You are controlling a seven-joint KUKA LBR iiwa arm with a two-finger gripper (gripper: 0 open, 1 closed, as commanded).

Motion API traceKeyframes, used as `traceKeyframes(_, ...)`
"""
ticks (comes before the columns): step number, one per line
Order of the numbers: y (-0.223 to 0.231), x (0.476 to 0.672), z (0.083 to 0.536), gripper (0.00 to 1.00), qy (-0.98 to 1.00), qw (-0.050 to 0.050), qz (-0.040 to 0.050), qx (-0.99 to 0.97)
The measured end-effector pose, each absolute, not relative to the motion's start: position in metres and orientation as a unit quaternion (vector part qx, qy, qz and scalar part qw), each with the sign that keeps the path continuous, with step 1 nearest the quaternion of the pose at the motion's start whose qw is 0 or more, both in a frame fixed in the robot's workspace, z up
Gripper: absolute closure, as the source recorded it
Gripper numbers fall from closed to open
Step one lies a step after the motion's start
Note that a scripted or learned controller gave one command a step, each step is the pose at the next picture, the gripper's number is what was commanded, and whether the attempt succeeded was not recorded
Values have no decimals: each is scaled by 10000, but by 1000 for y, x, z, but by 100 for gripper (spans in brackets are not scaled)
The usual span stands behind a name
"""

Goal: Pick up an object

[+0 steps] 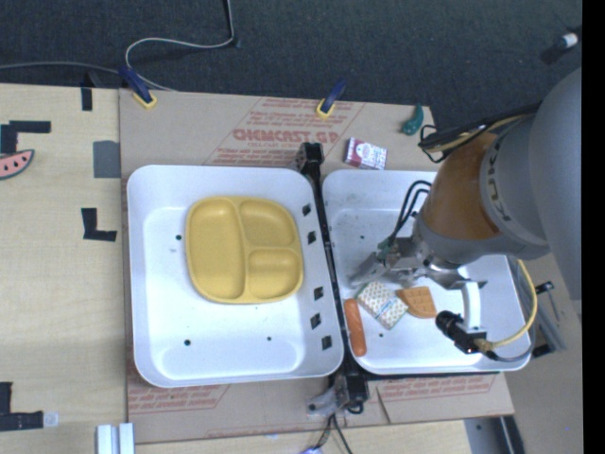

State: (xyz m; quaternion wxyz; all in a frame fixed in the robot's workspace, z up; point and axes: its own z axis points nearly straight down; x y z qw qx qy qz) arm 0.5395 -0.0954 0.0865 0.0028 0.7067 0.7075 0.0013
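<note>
**Three objects in reach, no grasp yet visible**

Three small things lie in the right bin (492,362): a white patterned packet (379,303), an orange cracker-like piece (417,301) touching it on the right, and an orange stick (354,327) along the bin's left wall. The gripper (392,265) hangs low over the bin, just above the packet. Its fingers merge with the wrist hardware and cabling, so whether the jaws are apart or together cannot be told, and nothing shows between them.

For a clean pick, the packet looks the best target, being nearest and largest. It lies flat and touches the cracker, so the fingers would do well to straddle its narrow side, clear of the neighbour, and press down to the floor before closing. A slow, straight lift should follow, since a thin packet can slip. The stick is harder, lying tight against the wall.

The left bin (151,339) holds a yellow divided tray (244,249).

On the cardboard (189,130) under the bins, red print reads roughly "CHEMCAST GP". A small packet (364,153) beyond the bins has writing too small to read.
</note>
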Motion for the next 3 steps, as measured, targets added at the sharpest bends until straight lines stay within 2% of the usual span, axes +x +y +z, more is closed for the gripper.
traceKeyframes(1,-94,581,86,0,7073,12,7,7069)
traceKeyframes(2,-94,601,86,0,7073,4,3,7069)
traceKeyframes(3,-94,601,95,100,7074,14,6,7068)
